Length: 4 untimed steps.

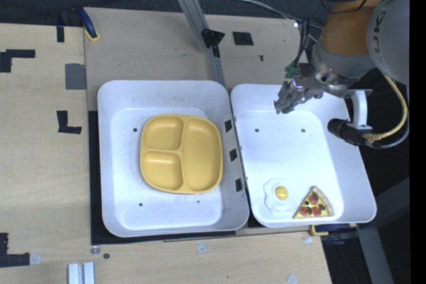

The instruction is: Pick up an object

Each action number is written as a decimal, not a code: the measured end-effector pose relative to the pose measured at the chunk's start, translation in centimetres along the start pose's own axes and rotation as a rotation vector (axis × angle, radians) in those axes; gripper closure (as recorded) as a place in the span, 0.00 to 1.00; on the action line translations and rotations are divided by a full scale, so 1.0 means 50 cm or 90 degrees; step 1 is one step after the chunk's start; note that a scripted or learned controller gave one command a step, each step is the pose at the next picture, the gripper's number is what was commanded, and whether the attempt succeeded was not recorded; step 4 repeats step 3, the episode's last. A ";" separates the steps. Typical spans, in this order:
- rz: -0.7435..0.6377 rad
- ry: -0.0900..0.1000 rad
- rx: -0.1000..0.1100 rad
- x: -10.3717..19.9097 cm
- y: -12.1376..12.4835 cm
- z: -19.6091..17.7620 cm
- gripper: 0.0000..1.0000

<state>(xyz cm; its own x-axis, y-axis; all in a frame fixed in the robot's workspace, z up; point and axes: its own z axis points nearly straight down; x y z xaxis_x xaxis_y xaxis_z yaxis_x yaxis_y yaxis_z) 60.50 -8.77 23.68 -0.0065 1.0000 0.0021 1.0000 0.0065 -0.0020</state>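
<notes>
Above the far edge of the right bin (346, 163), the gripper (287, 103) hangs at the end of the grey arm (393, 30), with nothing seen between its tips. Whether the jaws are spread or pressed together cannot be told from this slanted view; they read as one dark cluster.

Two small things lie in the right bin's near end, well apart from the gripper: a toy fried egg (277, 194) and, just beside it toward the bin's near right corner, a toy pizza slice (313, 203). Either would serve as the object to pick. Left of the right bin, the left bin (120, 143) carries a yellow divided plate (181, 153), a larger and flatter target that probably offers only its rim to pinch.

To do this step well, I judge the arm should travel toward the near end of the right bin, centre over one toy, and turn the jaws to straddle its narrower span. The egg and slice lie close together, so a descent midway between them risks nudging both. Both toys also lie near the bin's near wall, leaving little room on that side.
</notes>
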 end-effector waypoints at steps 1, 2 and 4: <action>0.001 0.000 0.001 0.089 -0.042 0.009 1.00; 0.000 0.000 0.001 0.191 -0.071 -0.004 1.00; -0.001 -0.001 0.001 0.314 -0.100 0.003 1.00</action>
